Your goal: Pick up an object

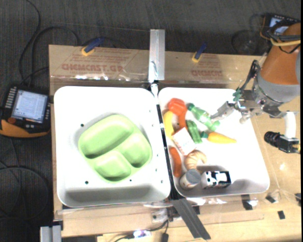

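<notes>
since the arm [280, 67] sits at the right bin [252, 158], pick the yellow carrot [221, 138], lying apart from the heap near the bin's middle; the gripper [223, 111] hovers just above it, its grip too blurred to tell.

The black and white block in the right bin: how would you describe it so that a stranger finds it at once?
Look at the right bin of the two white ones. Go to its near edge, at the bottom of the camera view, where the black and white block lies just right of a grey round thing. It is the only two-tone, boxy thing among orange, green and yellow toy foods.
</notes>
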